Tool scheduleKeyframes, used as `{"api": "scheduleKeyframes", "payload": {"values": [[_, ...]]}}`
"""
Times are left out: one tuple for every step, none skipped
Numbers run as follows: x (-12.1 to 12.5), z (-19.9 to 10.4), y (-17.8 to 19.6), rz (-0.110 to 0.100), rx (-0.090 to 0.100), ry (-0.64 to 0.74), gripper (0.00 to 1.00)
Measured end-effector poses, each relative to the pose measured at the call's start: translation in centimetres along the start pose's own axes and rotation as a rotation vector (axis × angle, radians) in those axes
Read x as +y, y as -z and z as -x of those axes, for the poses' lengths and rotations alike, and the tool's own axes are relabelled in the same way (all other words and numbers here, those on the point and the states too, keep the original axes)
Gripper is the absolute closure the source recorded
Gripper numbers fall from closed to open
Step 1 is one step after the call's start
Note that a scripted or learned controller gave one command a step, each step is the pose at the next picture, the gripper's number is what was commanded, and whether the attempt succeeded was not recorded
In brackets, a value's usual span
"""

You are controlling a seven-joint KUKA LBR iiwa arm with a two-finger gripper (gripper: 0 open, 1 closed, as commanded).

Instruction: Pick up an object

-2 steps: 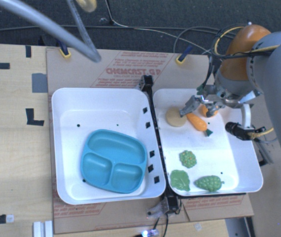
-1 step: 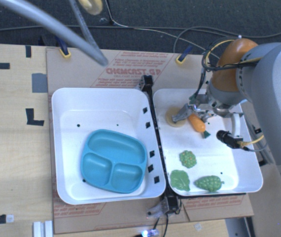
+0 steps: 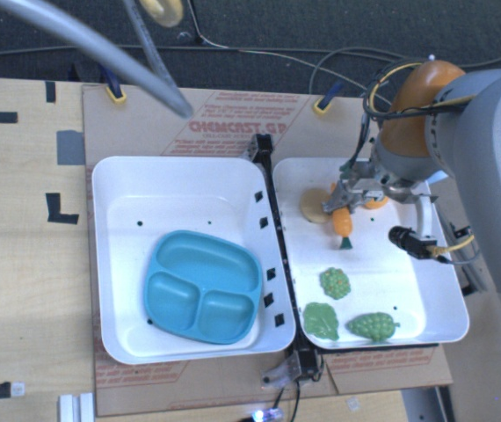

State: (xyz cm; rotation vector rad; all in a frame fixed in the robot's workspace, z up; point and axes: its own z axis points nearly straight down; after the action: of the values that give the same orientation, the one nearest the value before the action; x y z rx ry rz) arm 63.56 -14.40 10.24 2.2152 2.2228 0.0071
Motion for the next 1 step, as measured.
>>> {"api": "scheduleKeyframes", "payload": {"values": [[-0.76,0.40,5.03,-0.002,-0.002,-0.003,1.00]]}}
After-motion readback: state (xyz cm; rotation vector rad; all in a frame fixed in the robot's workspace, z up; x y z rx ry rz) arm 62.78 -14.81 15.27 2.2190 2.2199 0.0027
